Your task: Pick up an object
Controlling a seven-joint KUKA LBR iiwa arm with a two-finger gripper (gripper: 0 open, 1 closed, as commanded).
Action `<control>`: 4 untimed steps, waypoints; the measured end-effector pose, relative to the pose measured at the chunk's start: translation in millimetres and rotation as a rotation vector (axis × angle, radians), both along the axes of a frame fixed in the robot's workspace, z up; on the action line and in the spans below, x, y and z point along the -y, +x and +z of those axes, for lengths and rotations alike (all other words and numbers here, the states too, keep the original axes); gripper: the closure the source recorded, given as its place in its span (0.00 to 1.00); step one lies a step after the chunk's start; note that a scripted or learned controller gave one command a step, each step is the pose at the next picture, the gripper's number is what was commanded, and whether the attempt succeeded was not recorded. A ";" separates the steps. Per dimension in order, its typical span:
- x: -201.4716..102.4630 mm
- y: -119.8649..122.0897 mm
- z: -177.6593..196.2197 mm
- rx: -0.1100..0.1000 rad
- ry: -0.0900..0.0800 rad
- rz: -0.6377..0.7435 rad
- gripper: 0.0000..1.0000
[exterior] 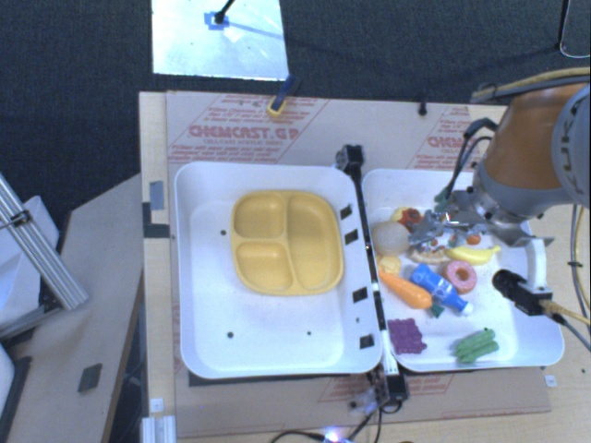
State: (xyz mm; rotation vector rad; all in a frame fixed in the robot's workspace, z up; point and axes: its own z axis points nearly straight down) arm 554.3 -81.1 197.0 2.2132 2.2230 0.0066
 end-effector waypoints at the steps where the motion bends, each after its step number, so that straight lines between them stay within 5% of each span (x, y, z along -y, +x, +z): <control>1: -0.2 1.4 29.1 -0.002 0.000 0.000 1.00; 3: -21.3 10.4 28.7 -0.003 0.001 0.002 1.00; 4: -6.8 9.6 17.5 -0.006 0.000 -0.004 1.00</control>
